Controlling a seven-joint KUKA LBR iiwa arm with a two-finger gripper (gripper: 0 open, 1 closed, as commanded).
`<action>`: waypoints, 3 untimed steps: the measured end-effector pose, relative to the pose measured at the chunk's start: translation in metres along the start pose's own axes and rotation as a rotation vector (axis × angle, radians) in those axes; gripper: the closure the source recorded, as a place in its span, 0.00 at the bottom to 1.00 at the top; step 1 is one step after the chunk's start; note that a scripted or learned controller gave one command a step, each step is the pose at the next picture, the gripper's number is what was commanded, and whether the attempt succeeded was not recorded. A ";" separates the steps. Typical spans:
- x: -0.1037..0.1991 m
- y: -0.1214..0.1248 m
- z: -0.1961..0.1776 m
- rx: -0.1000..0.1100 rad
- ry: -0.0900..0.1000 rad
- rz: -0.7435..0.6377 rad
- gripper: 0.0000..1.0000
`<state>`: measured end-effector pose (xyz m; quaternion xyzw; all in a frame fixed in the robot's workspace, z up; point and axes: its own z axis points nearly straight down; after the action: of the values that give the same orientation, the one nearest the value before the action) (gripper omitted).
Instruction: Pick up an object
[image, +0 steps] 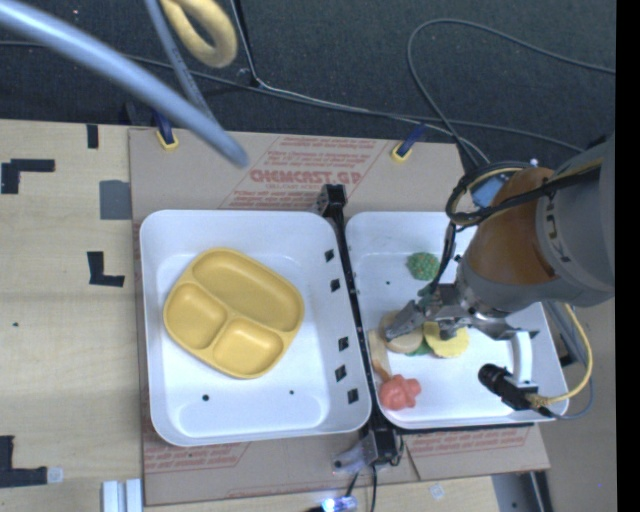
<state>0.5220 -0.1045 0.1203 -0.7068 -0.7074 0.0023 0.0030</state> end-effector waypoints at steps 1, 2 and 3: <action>0.000 0.003 0.032 -0.016 -0.003 -0.001 0.00; 0.002 0.004 0.022 -0.018 -0.002 -0.004 1.00; 0.010 0.011 -0.029 -0.010 -0.001 -0.002 1.00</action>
<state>0.5331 -0.0941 0.1487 -0.7063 -0.7079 -0.0008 -0.0011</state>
